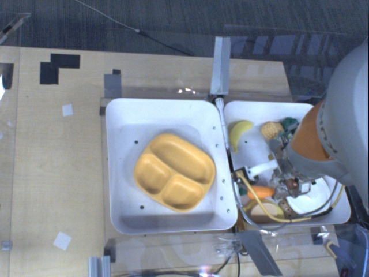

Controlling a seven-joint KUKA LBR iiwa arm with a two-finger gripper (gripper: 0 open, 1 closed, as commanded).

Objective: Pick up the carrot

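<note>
The carrot (263,193) is a small orange piece lying in the right bin (253,109), near its front left part. The arm comes in from the right and covers much of that bin. My gripper (281,184) hangs low over the bin, just right of the carrot and very close to it. Wrist hardware and cables hide the fingertips.
In the right bin a yellow banana-like piece (240,131) and a corn cob (271,131) lie at the back, and a tan round item (264,211) sits at the front. The left bin (121,212) holds a yellow divided plate (174,171). A yellow cable (288,217) loops along the right bin's front.
</note>
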